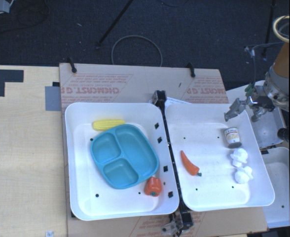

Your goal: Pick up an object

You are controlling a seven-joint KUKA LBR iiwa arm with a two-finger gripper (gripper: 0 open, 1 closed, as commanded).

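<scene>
Spread fingers are seen on the gripper (247,108), which is held above the right bin (209,201) at its upper right rim, with nothing between them. Within that bin are found a small jar (232,137) near the gripper, two white crumpled lumps (240,165) and an orange carrot (189,163). In the left bin (81,201) are laid a blue divided plate (124,155), a yellow corn cob (108,124) and an orange pepper (153,185).
</scene>
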